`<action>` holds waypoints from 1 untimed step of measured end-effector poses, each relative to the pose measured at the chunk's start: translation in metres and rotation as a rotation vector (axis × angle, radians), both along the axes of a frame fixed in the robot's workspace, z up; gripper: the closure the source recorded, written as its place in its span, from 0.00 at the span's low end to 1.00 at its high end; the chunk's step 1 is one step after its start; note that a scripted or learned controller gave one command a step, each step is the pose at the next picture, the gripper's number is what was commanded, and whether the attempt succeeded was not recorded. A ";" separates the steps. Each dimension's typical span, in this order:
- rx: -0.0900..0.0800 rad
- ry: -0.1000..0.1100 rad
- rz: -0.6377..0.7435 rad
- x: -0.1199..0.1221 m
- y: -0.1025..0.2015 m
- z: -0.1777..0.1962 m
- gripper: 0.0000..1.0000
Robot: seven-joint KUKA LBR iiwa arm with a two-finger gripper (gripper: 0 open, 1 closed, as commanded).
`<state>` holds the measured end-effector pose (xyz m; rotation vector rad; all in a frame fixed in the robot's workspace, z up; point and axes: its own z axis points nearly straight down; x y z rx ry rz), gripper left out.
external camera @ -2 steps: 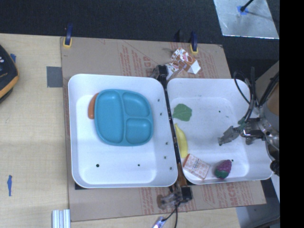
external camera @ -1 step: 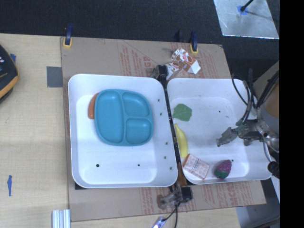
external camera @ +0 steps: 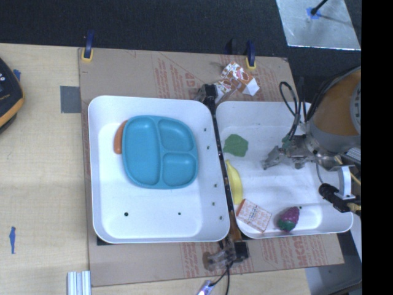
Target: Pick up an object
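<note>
Even overhead light, slight blur, lo-res.

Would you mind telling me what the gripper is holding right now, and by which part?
Nothing is held: the gripper hovers over bare floor of the right bin, nothing between its jaws.

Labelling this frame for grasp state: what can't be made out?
- End effector in the right white bin: too small and blurred to read.
- Orange object: mostly under the blue sectioned plastic plate.
- Dark yellow-edged device: cut by left edge.
</note>
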<state>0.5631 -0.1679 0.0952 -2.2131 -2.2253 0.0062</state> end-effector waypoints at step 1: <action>0.000 -0.003 -0.001 0.092 -0.036 -0.003 0.00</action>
